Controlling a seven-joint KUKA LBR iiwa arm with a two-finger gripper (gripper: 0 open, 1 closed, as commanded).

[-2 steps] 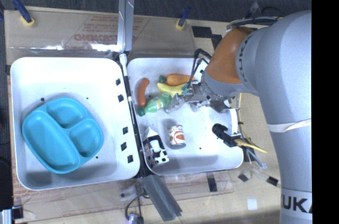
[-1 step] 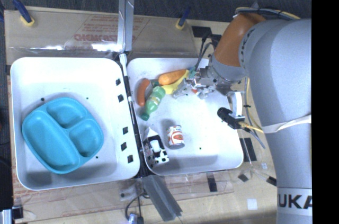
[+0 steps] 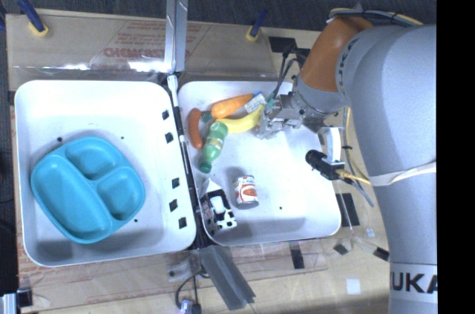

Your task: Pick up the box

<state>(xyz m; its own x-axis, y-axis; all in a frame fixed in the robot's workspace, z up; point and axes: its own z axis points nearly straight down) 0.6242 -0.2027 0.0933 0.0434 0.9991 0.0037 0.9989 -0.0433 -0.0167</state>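
Arm: the grey KUKA arm point(image 3: 393, 127) with its orange band filled the right of the view, closest to the lens, its lower part cut off at the frame edge.
Hidden: the wrist covered much of the two-finger gripper point(image 3: 269, 121); whether its tips were apart or together could not be told.
Box: the small red-and-white carton box point(image 3: 246, 191) lay below and slightly left of the gripper, apart from it, in the right white bin point(image 3: 312, 220).
Gripper: it sat low at the end of the yellow banana point(image 3: 241, 124), with the orange carrot point(image 3: 231, 106) and green plastic bottle point(image 3: 211, 147) to its left.
Far left: a blue divided plate point(image 3: 85, 188).
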